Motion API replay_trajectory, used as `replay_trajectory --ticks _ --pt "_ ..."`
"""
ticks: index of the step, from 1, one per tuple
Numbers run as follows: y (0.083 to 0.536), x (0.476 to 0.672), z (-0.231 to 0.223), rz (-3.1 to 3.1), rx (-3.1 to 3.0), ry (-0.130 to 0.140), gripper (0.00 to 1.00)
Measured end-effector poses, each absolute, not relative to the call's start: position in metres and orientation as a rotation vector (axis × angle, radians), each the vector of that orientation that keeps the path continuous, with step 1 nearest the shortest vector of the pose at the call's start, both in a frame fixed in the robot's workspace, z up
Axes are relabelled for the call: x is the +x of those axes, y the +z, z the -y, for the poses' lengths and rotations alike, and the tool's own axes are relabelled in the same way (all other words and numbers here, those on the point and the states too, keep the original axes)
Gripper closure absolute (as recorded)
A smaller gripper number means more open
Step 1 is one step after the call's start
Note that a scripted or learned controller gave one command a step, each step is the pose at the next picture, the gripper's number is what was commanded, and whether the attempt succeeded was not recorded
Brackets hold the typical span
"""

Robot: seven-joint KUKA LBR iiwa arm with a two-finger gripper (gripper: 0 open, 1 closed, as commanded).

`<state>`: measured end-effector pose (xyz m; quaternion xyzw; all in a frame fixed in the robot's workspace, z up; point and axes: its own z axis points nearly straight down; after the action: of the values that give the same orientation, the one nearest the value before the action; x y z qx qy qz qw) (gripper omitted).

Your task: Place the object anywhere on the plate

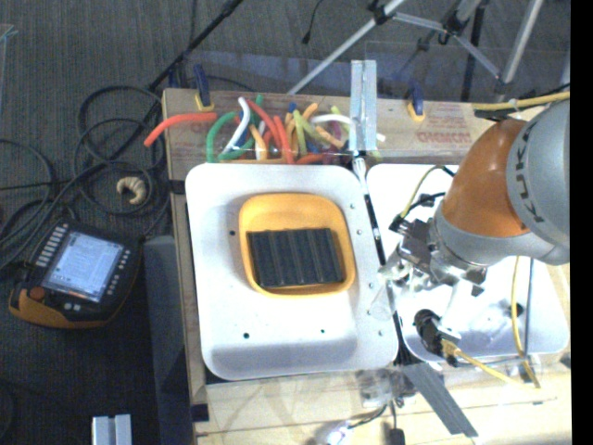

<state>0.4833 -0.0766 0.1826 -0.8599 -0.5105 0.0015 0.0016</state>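
Black ridged block [296, 258] lies flat in the middle of the yellow plate [278, 209] in the left bin [218, 276]. The arm [500, 193] hangs over the right bin [547, 327]. I cannot tell if its jaws are spread or pressed together.

Left bin [213, 341]: yellow plate [248, 219] sits roughly centre, slightly toward the far side. Black ribbed slab [295, 258] lies flat on the plate, ribs running near-far, inside the rim.

Right bin [548, 334]: arm [500, 193] comes in from the right, orange band above the wrist. Gripper [408, 272] hangs over the left side of this bin, just beside the divide between the bins, apart from the plate.

Far edge of the bench [278, 404]: tangle of coloured tubes [269, 130] (orange, green, white, yellow), with a metal upright [363, 109] just right of them.

Floor at left: teach pendant [74, 272], screen lit, with looped black cables [111, 128] beyond it. Tripod legs [435, 17] at far right.
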Motion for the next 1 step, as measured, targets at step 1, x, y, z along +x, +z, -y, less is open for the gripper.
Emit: replay_trajectory --ticks 1 --pt "0.1827 0.5266 0.0478 1.893 -2.505 0.003 1.00"
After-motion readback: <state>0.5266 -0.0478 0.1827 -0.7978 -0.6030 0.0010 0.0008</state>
